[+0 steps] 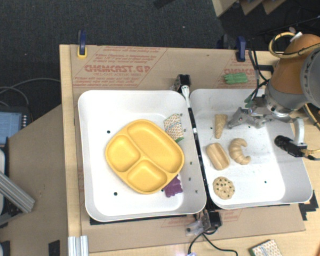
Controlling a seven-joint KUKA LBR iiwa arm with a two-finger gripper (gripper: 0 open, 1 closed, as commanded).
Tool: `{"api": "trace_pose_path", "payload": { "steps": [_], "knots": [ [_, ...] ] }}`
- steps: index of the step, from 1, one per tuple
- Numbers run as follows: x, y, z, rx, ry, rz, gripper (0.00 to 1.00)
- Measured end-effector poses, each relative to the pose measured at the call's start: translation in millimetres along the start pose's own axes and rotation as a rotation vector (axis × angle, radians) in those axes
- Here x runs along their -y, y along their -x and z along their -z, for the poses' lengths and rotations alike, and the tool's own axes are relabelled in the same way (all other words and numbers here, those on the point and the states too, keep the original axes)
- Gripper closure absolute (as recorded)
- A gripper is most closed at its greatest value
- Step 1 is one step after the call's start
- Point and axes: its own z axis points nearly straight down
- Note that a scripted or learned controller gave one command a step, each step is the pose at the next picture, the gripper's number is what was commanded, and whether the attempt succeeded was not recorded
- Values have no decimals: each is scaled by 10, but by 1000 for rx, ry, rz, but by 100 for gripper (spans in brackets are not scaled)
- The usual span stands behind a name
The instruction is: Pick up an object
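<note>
The left bin holds a yellow tray, glossy plastic with three rounded wells. A patterned wrapper is tucked at the tray's far right edge, and a purple grape bunch lies at its near right edge.

The right bin holds four toy foods. A pale cone lies farthest. Nearer are a smooth tan bread roll and, just to its right, a curved croissant with ridged segments. A flat round cookie with dark chips lies nearest.

The gripper hangs over the far part of the right bin, just right of the cone and above the croissant. Its metal fingers appear spread apart with nothing between them.

The step looks like the approach: no object is picked yet. The cone and croissant are the closest candidates. The next move calls for centring over one piece, then descending so the fingers straddle it; the croissant's curve and the roll's nearness could make a clean close awkward.
</note>
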Motion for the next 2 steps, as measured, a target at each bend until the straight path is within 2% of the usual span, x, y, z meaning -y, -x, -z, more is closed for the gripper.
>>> {"api": "trace_pose_path", "payload": {
  "steps": [1,2],
  "knots": [
    [-278,54,1077,7,22,4,0],
    [138,-8,1,-1,0,1,0]
  ]
}}
